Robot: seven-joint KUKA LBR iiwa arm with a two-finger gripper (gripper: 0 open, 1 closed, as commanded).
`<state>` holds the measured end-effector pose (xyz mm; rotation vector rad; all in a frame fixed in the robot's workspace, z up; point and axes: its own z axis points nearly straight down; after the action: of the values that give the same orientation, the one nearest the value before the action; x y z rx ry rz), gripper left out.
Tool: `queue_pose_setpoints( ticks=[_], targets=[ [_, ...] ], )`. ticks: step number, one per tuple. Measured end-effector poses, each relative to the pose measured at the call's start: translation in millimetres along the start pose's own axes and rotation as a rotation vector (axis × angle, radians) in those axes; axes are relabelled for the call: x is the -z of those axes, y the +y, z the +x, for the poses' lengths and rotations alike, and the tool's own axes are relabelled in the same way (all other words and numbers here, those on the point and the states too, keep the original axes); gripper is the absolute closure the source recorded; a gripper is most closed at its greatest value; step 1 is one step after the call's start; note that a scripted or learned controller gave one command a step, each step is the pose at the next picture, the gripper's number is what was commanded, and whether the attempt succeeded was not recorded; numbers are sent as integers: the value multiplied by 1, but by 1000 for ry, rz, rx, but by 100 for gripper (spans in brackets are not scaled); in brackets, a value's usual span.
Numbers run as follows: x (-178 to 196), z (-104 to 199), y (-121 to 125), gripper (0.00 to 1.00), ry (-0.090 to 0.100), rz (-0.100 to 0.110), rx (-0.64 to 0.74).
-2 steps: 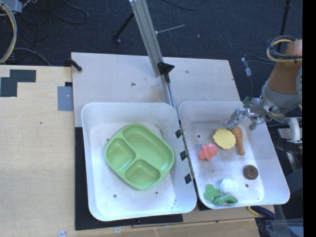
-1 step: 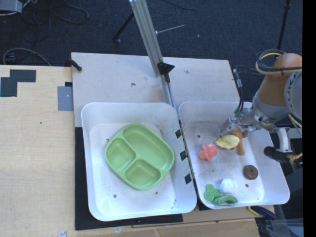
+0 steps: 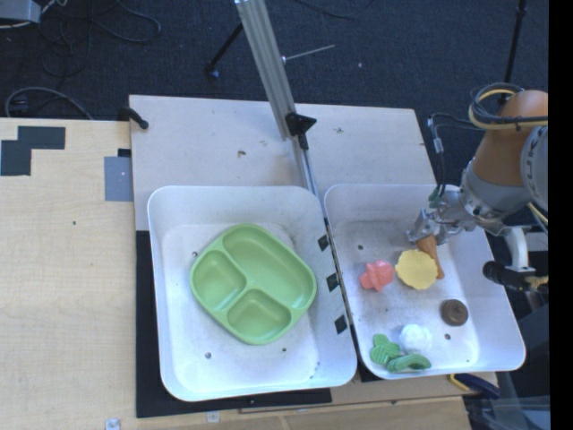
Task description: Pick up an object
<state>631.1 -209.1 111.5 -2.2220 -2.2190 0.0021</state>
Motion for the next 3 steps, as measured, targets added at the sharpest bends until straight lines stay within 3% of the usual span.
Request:
queue_pose_setpoints(
  ticks=[1, 3],
  targets=[
    [64, 1, -1, 100, -2, -7, 2],
    [143, 8, -1, 100, -1, -4, 4]
  ],
)
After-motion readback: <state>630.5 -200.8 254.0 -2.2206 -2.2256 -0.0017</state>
